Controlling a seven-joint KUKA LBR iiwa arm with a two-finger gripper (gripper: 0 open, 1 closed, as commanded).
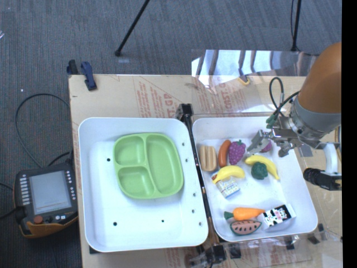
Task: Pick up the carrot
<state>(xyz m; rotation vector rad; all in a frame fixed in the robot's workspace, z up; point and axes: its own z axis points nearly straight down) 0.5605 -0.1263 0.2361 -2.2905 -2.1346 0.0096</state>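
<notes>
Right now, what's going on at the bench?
The arm is reaching in over the right bin, with its gripper hovering near the bin's upper right, above the toy food. The carrot lies untouched near the bin's front edge, beside a watermelon slice and a small carton, well away from the gripper. The left bin holds a green divided plate. Nothing has been picked up yet.

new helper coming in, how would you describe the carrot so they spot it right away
Look in the right white bin, at its near edge. The carrot lies there on its side, just above a watermelon slice and left of a black-and-white carton. It is the only orange, tapered piece with a green tip.
</notes>
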